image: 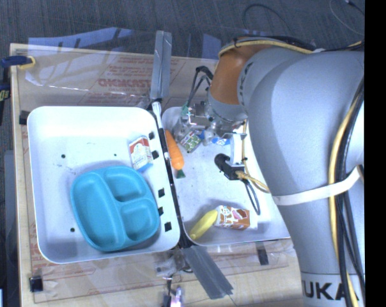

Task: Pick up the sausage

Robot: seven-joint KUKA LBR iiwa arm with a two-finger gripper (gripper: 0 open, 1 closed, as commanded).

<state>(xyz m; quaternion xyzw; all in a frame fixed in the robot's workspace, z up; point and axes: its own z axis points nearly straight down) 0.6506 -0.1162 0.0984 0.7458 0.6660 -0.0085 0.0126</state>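
A brown sausage [235,218] with a white label lies near the front of the right bin [199,184], next to a yellow banana [203,224]. My gripper [194,130] is low at the far left corner of the right bin, well behind the sausage and apart from it. A small greenish item [189,142] sits right under the gripper. The grey arm [301,126] with its orange band [226,78] covers the right side of that bin.
An orange carrot [174,151] lies along the divider between the bins, just left of the gripper. The left bin [52,133] holds a blue divided plate [115,206] and a small red-and-white carton [140,153]. A black cable loop [230,166] hangs beside the arm.
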